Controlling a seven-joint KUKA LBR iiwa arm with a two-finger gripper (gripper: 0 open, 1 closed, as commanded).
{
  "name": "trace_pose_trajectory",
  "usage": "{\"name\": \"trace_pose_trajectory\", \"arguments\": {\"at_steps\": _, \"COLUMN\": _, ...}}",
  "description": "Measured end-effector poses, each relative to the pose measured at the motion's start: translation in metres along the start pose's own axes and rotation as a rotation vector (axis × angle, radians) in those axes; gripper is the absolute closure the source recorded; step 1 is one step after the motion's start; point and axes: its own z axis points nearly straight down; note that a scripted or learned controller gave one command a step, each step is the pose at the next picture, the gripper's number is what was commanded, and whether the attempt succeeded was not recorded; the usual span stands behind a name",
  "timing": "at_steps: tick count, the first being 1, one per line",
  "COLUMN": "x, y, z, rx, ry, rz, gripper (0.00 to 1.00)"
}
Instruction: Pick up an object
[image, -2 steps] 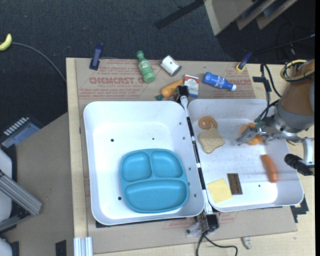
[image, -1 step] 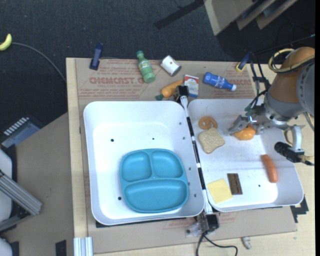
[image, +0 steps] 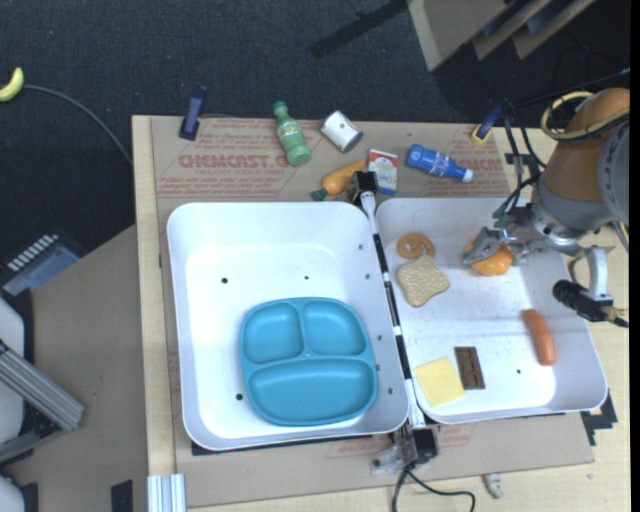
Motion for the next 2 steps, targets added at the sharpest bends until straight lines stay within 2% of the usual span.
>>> {"name": "trace_pose_trajectory", "arguments": {"at_steps": 1, "x": 0.065, "y": 0.009, "z": 0.011, "rx": 0.005, "ry": 0.005, "rz": 0.002, "gripper": 1.00}}
{"name": "trace_pose_trajectory", "arguments": {"at_steps": 2, "x": 0.129, "y": -0.047, "z": -0.091, "rx": 0.004, "ry": 0.004, "rz": 0.001, "gripper": 1.00}}
